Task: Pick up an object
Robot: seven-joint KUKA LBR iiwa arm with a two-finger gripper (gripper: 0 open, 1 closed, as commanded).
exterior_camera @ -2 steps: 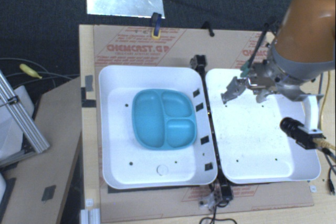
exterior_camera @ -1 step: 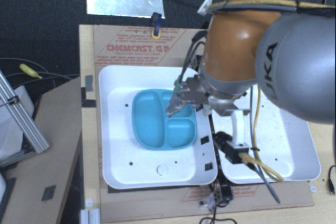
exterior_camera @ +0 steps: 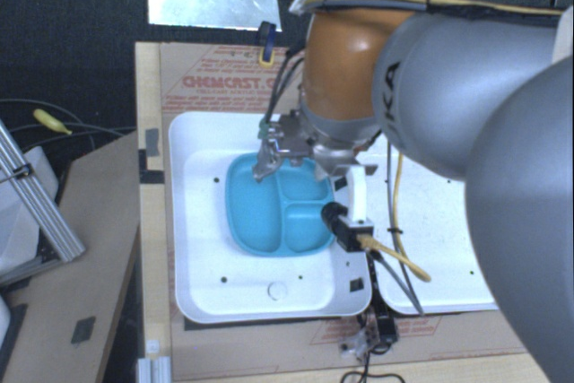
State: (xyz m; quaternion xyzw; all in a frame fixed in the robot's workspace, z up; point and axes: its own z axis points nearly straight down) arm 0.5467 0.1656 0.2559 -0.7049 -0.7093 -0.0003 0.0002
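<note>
I see the blue tray (exterior_camera: pixel 273 215) in the left bin (exterior_camera: pixel 202 282) — stiff, light, slick plastic, I judge. Gripper (exterior_camera: pixel 269 159) at its rim; grip unclear — take the edge.

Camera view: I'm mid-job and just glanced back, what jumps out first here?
The grey arm with its orange band dominates, reaching in from the right and hanging over the left bin. Below it lies a blue divided tray in that bin, with the gripper at the tray's upper edge. A yellow cable trails over the divider between the bins.
</note>
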